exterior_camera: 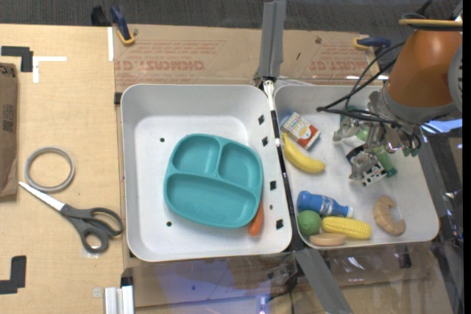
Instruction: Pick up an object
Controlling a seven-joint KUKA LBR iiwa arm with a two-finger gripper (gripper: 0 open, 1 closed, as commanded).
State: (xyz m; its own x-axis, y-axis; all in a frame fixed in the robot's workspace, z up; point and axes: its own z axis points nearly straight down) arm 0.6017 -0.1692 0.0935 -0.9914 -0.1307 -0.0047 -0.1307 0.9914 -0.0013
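Far left: brown paper bag at the bench edge, print on it too faint to read. Just right of it a tape roll lying flat, and below that grey-handled scissors, blades pointing up-left, handles down-right. Cardboard sheet behind the bins carries red lettering, upside down from here; can't read it with confidence. Left bin: teal divided plate near centre, and a carrot touching the plate's lower right edge, long axis roughly up-down. Right bin, left part: small red-and-white carton, label text too small to read; just below it a banana, long axis upper left to lower right. Along the near wall: blue bottle on its side, long axis left-right, white cap to the right; green ball beside it; corn lying left-right, with a pale piece tucked under it. Croissant near the right corner, long axis about up-down. Gripper hangs over bare floor between banana and croissant, apart from both. Open or closed: cannot tell. Nothing seen held in it. Orange-banded arm enters from upper right.
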